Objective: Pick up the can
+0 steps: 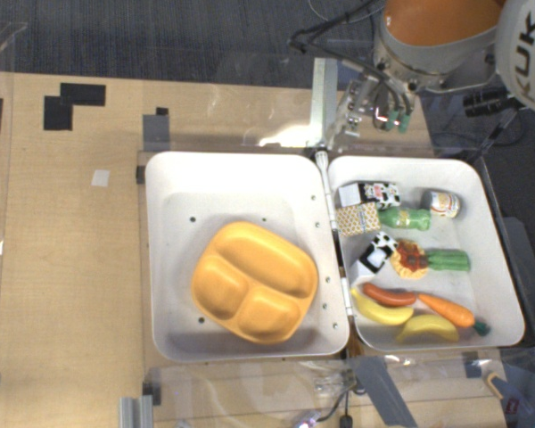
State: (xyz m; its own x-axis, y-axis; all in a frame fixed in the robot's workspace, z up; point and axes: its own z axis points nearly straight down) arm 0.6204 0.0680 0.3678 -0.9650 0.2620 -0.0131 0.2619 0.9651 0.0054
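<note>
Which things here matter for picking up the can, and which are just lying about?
For the job:
can, lying in the right bin
gripper, above the bins' far edge

Lying about:
yellow tray in the left bin
green bottle
bananas
carrot

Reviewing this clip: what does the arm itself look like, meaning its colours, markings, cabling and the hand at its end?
The arm is pale grey with a broad orange band and dark "KUKA" lettering on its casing at the right. Black cables loop off beside it. The hand is a small metallic assembly of silvery parts with small red and green details.
</note>
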